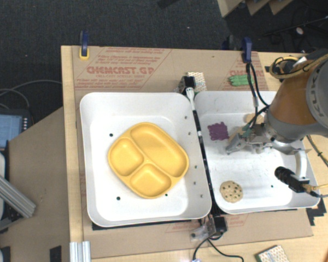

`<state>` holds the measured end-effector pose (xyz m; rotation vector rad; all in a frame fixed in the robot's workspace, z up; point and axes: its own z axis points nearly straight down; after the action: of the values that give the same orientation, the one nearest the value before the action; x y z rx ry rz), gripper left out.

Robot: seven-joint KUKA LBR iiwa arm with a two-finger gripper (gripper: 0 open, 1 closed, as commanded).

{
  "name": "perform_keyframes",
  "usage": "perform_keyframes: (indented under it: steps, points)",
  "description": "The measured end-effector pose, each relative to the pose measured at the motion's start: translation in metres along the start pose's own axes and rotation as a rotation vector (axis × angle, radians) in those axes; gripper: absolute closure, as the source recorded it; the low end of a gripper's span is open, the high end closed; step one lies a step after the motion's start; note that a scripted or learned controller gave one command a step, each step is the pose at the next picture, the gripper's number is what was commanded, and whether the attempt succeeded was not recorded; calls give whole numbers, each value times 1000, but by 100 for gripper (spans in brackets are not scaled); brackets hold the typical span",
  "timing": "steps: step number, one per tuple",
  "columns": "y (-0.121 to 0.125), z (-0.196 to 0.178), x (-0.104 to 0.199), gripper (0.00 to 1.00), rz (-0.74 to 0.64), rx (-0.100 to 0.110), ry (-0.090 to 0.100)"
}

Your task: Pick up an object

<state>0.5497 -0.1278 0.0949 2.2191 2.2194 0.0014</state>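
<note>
I see a yellow tray in my left white bin, a purple scrap and a speckled tan cookie in the right.

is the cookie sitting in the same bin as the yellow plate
No, the cookie lies in the right bin, while the yellow divided plate sits in the left bin.

You could read one marking: faded red print on the brown protective sheet covering the bench, above the left bin. Its large line looked like "CHEMCAST GP". A smaller line above it was too faint for you to read.
</note>
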Motion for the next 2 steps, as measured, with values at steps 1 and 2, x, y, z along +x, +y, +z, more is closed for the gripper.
perform_keyframes:
  steps: [1, 2]
  points:
    - [61, 10, 31, 0, -3, -2, 1]
    - [59, 0, 30, 100, -2, 0, 0]
